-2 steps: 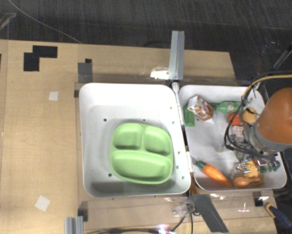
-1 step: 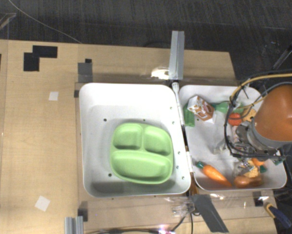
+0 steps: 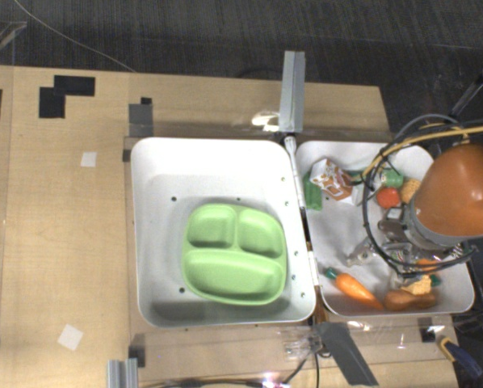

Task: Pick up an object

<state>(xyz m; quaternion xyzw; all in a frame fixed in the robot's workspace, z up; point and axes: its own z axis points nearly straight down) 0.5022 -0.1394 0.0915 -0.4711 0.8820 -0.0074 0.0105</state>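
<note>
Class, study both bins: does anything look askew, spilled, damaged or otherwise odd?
Nothing looks spilled or broken. The green divided plate lies flat in the left bin, turned slightly askew to its walls. In the right bin, the carrot and other toy foods lie loosely scattered.

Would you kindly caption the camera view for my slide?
KUKA arm reaches into the right bin among toy food, including a carrot; a green divided tray lies in the left bin.

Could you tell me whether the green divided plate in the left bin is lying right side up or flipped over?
Right side up: the green divided plate shows its three recessed compartments facing the camera, lying flat in the left bin.
</note>
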